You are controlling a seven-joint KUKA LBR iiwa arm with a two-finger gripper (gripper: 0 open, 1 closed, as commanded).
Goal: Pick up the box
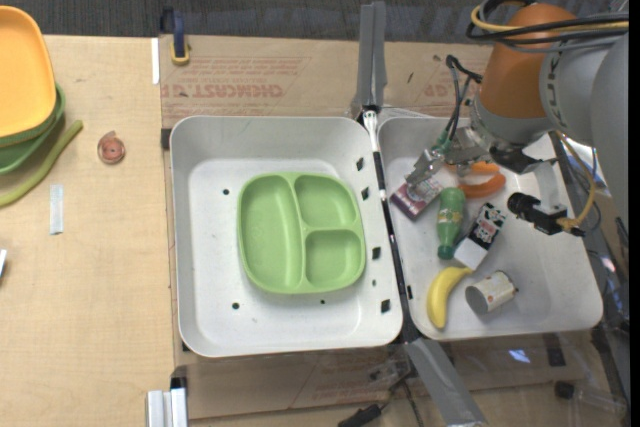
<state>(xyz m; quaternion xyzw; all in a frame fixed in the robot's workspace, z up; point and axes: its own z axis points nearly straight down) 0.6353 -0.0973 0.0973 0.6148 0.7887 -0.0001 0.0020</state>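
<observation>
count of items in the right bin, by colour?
Green: 1, bottle
Yellow: 1, banana
Orange: 1, orange object
Purple: 1, box
Black and white: 1, small carton
Grey-white: 1, cup
Total: 6

The green divided tray (300,233) looks like smooth, faintly glossy plastic, and the left bin (190,245) that holds it is matt white plastic with a soft sheen at its rim. Behind that bin lies a dull brown cardboard sheet (260,80) with printed lettering, and to the bin's left the bench (90,295) shows a pale, matt wood-like surface. In the right bin (580,305), the banana (445,294) has a smooth yellow skin and the green bottle (450,220) looks like shiny plastic.
</observation>
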